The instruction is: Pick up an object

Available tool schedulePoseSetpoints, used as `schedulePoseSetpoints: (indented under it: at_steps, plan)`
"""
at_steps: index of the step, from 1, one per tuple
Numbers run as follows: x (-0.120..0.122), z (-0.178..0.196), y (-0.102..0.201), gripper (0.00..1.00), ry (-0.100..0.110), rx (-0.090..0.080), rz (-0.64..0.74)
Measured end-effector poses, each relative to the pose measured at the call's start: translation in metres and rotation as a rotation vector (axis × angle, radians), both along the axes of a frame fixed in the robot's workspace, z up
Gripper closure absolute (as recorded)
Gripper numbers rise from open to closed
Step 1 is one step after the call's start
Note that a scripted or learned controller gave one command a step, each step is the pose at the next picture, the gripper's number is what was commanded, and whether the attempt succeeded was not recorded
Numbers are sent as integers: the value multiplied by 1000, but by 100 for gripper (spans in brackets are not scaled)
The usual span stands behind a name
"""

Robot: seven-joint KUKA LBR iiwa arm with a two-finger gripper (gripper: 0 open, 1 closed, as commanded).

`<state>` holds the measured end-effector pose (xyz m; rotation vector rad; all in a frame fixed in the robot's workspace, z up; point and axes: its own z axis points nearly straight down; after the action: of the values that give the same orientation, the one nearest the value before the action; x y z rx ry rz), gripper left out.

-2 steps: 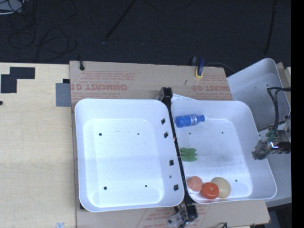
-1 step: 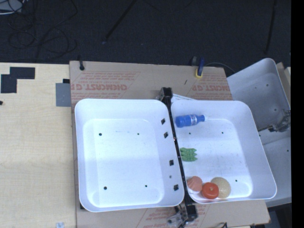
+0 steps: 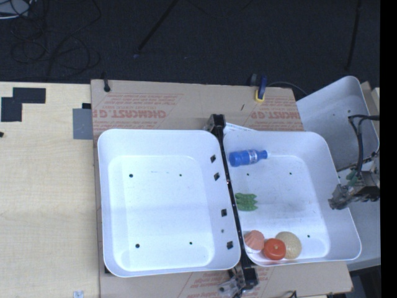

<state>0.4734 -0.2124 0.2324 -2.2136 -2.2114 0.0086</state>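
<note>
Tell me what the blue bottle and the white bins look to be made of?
The blue bottle looks like smooth, glossy plastic: even blue colour, pale cap end, a slight sheen. The two white bins look like thin moulded plastic with a satin finish: rounded corners, soft rims, faint reflections. I can't confirm either from above.

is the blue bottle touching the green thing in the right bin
Apart. The camera view shows bare white bin floor between the blue bottle and the green object lying below it.
</note>
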Motion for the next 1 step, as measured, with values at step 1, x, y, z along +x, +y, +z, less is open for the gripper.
schedulePoseSetpoints:
  at_steps: [1]
  plan:
    - [26,126,-1,100,-23,-10,4]
